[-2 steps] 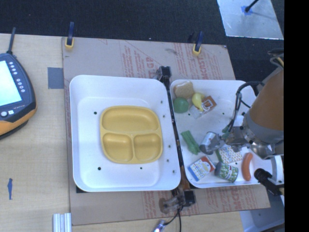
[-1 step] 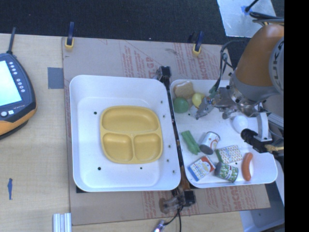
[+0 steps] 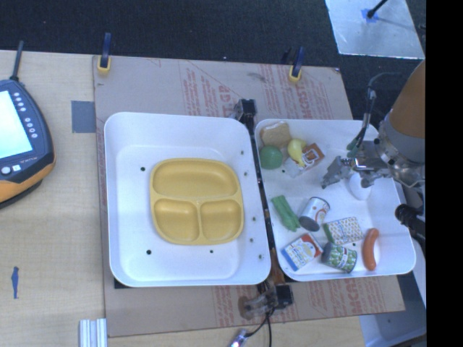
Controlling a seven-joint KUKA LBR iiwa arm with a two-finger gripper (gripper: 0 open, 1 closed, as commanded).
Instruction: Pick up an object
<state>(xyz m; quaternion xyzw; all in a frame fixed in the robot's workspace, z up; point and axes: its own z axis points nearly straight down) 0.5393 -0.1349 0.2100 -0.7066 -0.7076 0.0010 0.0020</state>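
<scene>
The right bin [image 3: 391, 270] holds several small items. A bread slice [image 3: 275, 132], a green ball [image 3: 270, 157], a yellow lemon [image 3: 295, 149] and an orange-and-white packet [image 3: 313, 155] lie at its far left. Nearer the front are a green vegetable [image 3: 284, 212], a tipped tin can [image 3: 313, 212], a small carton [image 3: 302, 251], a dark green can [image 3: 338, 257], a patterned packet [image 3: 343, 230] and a red sausage [image 3: 371, 249]. My gripper [image 3: 350, 175] hangs over the bin's right middle, just above a white object [image 3: 359, 188]. Nothing is visibly held.
The left bin [image 3: 123, 194] carries a yellow divided plate [image 3: 197, 199]. A teach pendant [image 3: 18, 139] lies at the bench's left edge. Clamps [image 3: 296, 62] stand along the far side, and cables [image 3: 260, 306] run between the bins at the front.
</scene>
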